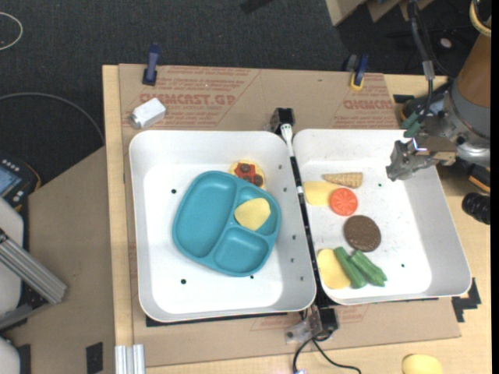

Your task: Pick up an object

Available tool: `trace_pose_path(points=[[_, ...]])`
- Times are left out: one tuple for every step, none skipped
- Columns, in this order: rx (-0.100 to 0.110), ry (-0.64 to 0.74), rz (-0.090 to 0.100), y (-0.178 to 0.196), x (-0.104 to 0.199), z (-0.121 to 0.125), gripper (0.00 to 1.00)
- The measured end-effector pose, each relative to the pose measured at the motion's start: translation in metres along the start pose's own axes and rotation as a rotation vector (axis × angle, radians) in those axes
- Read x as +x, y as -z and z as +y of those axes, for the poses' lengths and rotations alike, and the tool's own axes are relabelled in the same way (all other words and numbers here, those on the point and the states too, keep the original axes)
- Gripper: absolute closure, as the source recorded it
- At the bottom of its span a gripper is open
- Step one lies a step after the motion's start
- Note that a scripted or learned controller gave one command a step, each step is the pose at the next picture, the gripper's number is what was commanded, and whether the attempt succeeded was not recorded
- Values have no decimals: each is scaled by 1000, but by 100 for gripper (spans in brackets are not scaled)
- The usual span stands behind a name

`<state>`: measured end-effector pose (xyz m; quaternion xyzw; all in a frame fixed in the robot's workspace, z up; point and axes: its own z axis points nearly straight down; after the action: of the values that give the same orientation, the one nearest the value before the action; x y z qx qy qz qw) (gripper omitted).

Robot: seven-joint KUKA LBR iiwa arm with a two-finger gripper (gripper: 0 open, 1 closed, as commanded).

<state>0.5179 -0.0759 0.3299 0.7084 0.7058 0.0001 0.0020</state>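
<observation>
The right bin holds several toy foods: a tan cone-shaped piece, a pale yellow slice, a red tomato slice, a brown round cookie, green beans and a yellow piece under them. My gripper hangs over the bin's upper right part, to the right of the cone piece and apart from all the foods. Nothing shows between its fingers.
The left bin bears a teal divided plate with a yellow piece in one compartment; a small red and yellow item lies behind the plate. A black divider clip sits between the bins. A white block lies on the cardboard.
</observation>
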Motion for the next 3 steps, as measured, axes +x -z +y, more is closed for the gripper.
trace_pose_path(points=[[9, 7, 5, -101, 91, -41, 100], [-3, 1, 0, -146, 20, 46, 100], [9, 7, 5, -123, 95, -15, 100]])
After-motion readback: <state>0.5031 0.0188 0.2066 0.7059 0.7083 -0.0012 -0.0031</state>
